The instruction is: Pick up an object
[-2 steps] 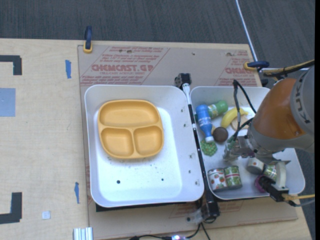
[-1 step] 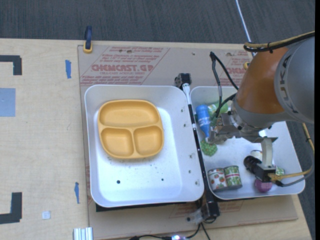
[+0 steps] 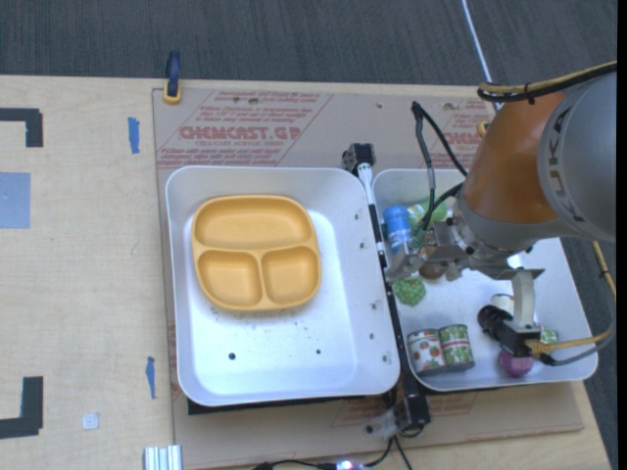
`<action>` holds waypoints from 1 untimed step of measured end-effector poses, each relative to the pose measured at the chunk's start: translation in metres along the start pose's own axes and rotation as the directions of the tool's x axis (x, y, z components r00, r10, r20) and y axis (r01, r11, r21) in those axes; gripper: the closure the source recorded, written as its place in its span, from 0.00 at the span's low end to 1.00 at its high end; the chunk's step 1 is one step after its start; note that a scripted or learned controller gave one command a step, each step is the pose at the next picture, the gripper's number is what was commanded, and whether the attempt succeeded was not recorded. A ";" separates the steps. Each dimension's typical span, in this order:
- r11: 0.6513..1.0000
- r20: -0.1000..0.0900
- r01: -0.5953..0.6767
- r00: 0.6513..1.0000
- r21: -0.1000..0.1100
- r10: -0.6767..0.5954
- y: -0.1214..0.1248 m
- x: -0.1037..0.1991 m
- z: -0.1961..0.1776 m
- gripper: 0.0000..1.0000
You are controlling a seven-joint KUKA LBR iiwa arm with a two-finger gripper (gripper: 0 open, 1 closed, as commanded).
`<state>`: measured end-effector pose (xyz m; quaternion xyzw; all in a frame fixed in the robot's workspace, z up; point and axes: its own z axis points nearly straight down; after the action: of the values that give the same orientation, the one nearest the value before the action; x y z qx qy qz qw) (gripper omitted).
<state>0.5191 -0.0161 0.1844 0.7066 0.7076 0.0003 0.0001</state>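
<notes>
My gripper (image 3: pixel 418 263) hangs low over the left side of the right bin (image 3: pixel 568 292), under the grey and orange arm. Just left of it lies a blue bottle (image 3: pixel 397 227) with a white cap, along the bin's left wall. A green leafy lump (image 3: pixel 409 292) sits directly below the gripper in the view, close to it or touching it; I cannot tell which. Two small printed cans (image 3: pixel 441 349) lie side by side at the bin's front. A purple ball-like thing (image 3: pixel 516 364) rests at the front right. The arm hides much of the bin's back.
The left bin (image 3: pixel 284 360) holds a yellow three-part plate (image 3: pixel 257 251) in its back half. A bit of another green thing (image 3: pixel 421 211) shows behind the bottle. Cables run along the divider between the bins.
</notes>
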 end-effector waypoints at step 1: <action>1.000 0.000 -0.003 1.000 0.002 0.003 -0.040 -0.082 0.054 0.00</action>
<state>0.4793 -0.0985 0.1307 0.7075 0.7067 -0.0005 -0.0004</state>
